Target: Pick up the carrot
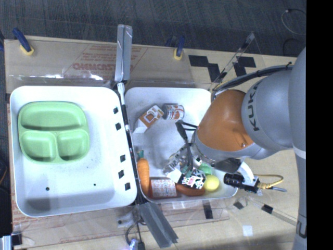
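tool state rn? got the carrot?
Tool: low in the right bin among the clutter; open or shut cannot be told. The carrot lies apart from it by the bin's left wall, not held.

Matt green plastic tray (52,130), smooth white bins (67,202), glossy orange carrot (143,174).

Grey KUKA arm (276,113) with black lettering, orange band (223,121), metal wrist.
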Controlling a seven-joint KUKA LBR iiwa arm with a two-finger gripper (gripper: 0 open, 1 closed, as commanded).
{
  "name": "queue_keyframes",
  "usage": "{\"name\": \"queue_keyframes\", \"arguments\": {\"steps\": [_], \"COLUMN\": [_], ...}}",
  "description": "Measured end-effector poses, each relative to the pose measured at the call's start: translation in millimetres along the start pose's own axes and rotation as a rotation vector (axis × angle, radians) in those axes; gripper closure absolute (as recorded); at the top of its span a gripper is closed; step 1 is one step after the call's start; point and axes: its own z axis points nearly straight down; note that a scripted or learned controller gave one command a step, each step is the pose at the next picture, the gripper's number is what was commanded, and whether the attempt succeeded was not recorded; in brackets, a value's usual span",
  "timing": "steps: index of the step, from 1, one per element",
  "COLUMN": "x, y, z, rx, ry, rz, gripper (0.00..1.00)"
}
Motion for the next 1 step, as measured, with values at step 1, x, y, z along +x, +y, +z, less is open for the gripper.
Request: {"name": "queue_keyframes", "arguments": {"steps": [1], "x": [-26.6], "y": [-28.8], "z": [-21.5], "rx": [0.006], "ry": [0.004], "rz": [-0.164], "gripper": [1.00]}}
